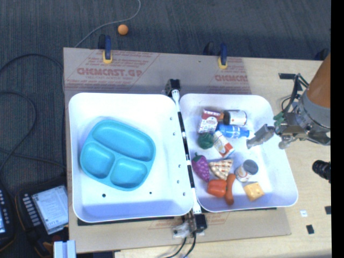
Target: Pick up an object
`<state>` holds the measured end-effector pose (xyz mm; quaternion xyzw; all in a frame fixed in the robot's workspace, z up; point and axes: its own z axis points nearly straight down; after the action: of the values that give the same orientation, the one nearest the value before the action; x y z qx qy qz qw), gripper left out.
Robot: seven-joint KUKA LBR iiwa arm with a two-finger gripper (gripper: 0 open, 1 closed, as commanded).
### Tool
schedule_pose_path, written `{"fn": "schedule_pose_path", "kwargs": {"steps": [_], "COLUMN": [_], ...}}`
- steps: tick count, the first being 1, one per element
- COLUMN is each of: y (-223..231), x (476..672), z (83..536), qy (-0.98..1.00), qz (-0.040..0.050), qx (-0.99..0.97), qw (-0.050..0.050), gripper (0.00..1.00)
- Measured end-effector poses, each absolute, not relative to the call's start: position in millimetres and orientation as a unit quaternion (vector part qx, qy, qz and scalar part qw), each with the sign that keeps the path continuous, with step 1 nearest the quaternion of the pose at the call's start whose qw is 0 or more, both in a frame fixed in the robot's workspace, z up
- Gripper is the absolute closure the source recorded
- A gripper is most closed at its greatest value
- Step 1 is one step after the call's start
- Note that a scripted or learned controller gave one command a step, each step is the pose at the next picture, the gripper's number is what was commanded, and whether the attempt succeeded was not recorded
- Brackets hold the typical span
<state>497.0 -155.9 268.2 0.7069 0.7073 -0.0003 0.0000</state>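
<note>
Two white bins, left bin (80, 160) holding blue tray (117, 153), right bin (266, 104) toy food, gripper (262, 136) state unclear

left white bin (80, 198) has a blue divided tray (117, 153) sitting in it. there's an orange ball (123, 29) on the grey carpet (226, 15), plus two clamps (107, 48) up top.

Right bin (269, 107), contents, all lying loose:
- Purple grape bunch (201, 167), near the bin's left wall.
- Pizza slice (221, 169), touching the grapes' right side.
- Red-orange pepper (216, 187), below the slice.
- Orange carrot (230, 188), upright in the view, just beside the pepper.
- Yellow cheese wedge (254, 190), near the lower right corner.
- Small grey-topped can (248, 169), tilted.
- Dark green round item (205, 141).
- Red-and-white carton (208, 123); dark-capped can (235, 117); blue-and-white bottle (232, 131), clustered at the top.
</note>
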Motion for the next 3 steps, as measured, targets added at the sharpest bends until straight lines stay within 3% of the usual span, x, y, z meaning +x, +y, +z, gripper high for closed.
{"fn": "schedule_pose_path", "kwargs": {"steps": [1,2,3], "y": [-127.0,-123.7,-124.6], "x": [500.6,500.7,500.4], "z": [139.1,130.4,139.8], "qy": [0.707,0.707,0.706], "qz": [0.0035,0.0056,0.0047], "qx": [0.707,0.707,0.708], "qw": [0.007,0.015,0.014], "gripper": [0.00,0.00,1.00]}}
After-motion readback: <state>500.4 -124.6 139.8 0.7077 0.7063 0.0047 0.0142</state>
